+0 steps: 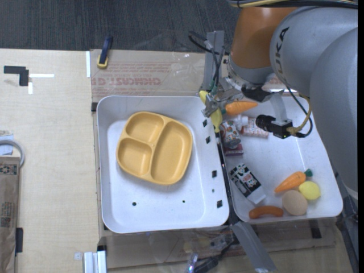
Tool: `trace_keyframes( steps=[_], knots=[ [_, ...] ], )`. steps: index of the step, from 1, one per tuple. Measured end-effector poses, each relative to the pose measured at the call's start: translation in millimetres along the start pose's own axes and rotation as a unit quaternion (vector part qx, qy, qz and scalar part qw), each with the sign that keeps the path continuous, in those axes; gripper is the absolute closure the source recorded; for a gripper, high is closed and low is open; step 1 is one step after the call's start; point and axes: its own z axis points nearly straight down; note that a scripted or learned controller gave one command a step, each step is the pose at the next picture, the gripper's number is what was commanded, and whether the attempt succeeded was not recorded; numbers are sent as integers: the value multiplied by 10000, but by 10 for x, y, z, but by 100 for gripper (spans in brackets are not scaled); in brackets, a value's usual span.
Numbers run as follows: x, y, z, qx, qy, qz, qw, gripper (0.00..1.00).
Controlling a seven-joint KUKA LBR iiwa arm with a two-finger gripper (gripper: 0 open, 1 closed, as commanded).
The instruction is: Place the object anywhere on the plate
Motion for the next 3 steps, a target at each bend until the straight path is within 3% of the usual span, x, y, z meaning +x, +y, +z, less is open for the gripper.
trace_keyframes(
  steps=[1,2,3],
  knots=[
    [673,-27,-1,11,3,-645,9979,100],
    [442,198,-3,1,-3,248,9997,100],
    [442,199,-4,1,-4,247,9997,0]
  ],
)
